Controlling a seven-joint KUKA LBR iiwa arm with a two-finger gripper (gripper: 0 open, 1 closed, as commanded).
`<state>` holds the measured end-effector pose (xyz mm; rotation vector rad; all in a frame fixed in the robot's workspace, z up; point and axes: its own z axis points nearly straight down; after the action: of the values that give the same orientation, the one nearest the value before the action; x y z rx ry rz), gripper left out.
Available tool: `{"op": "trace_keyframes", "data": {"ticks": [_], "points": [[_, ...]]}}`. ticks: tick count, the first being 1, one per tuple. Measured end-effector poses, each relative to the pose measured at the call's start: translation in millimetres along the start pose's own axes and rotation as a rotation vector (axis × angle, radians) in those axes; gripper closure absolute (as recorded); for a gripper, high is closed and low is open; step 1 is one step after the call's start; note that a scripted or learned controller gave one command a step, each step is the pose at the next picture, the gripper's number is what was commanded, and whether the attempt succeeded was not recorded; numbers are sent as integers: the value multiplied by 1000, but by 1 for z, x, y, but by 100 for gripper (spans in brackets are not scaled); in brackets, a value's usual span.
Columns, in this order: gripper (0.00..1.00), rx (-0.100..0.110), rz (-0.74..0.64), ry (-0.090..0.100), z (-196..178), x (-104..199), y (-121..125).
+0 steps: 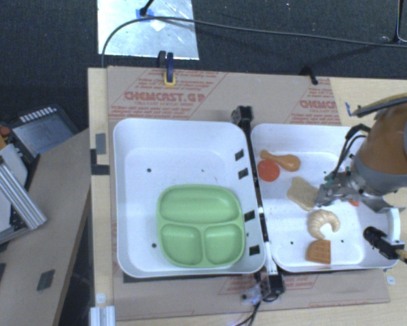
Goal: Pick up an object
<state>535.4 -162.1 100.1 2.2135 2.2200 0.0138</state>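
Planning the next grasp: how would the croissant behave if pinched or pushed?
The croissant looks like a moulded toy, so probably stiff and light. Its curved, tapering ends could let fingers slip off. Pushed, it would likely slide on the bin floor rather than roll.

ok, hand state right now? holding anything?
Hand: cannot be told; it sits low in the right bin by the bread slice, and nothing is seen held.

green tray [201, 224], white bins [183, 138], red tomato [269, 172]
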Motion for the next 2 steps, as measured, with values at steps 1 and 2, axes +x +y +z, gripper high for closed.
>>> {"op": "trace_keyframes", "data": {"ticks": [1, 2], "points": [[100, 3, -1, -4, -63, -3, 8], [100, 3, -1, -4, -117, -3, 11]]}}
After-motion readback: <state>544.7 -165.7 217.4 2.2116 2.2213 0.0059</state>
